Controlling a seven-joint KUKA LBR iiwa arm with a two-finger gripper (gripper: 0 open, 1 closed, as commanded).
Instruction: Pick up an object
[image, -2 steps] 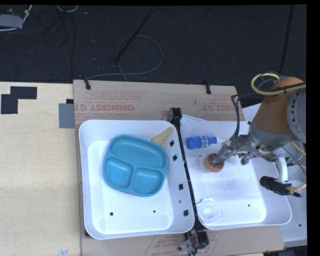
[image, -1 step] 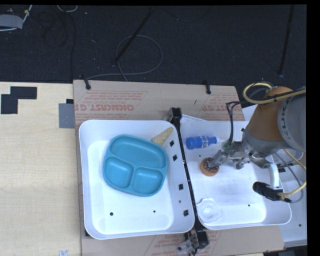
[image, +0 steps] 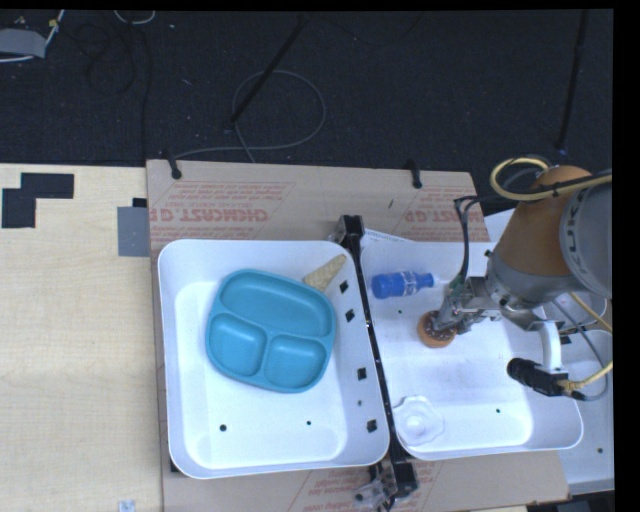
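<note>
The claw (image: 447, 318) sits low in the right bin (image: 500, 425), directly over a small round brown object (image: 436, 333), its grip state indeterminable.

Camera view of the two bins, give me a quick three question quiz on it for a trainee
1. True or false: the blue divided plate lies in the left bin.
2. Which thing lies nearest the gripper? A) blue bottle B) small brown round object C) clear plastic piece
3. Fill in: the tan wedge pokes out from behind the plate's upper ____ edge.

Key: 1 true; 2 B; 3 right.
</note>
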